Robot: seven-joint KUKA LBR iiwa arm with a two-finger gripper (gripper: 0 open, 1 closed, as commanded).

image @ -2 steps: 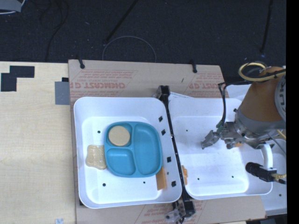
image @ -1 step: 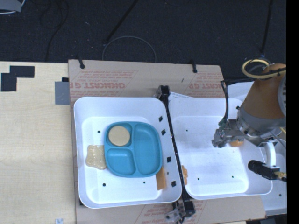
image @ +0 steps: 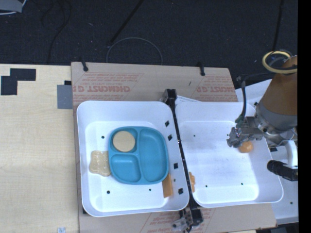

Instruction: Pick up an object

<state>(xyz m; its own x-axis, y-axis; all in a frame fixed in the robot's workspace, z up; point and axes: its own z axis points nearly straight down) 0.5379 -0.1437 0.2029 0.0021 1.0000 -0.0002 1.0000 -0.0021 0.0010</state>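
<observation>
- Camera view, single frame: you have the arm [image: 281, 89] reaching in from the right, with the gripper [image: 239, 138] low over the right bin [image: 214, 198], near that bin's right wall.
- A small orange object [image: 247, 147] sits right at the gripper's lower edge, touching it or just beside it. You cannot tell from this angle whether it lies on the bin floor or hangs lifted.
- Gripper state: cannot tell. The dark mechanism hides whether it is open or closed, and the orange object is not clearly seen held. Do not log a grasp yet.
- Other candidates in the right bin: a small orange piece [image: 192, 180] against the left wall, by the divider [image: 178, 149]. It is well apart from the gripper.
- Left bin [image: 90, 198] holds a blue divided tray [image: 146, 154] with a round tan disc [image: 123, 141] in its upper-left compartment. A pale yellowish sponge-like piece [image: 99, 163] lies just beside the tray's left edge, and a brown stick-like piece [image: 167, 186] lies at the tray's lower right corner.
- Progress, as a judgement: approach looks done, since the gripper is down at the orange object. The grasp is unconfirmed.
- Left to do: close on the object if that is not done, lift clear of the bin floor, and check that the object rises with the gripper.
- Risk to note: the object is small and rounded, so it may slip or roll away.
</observation>
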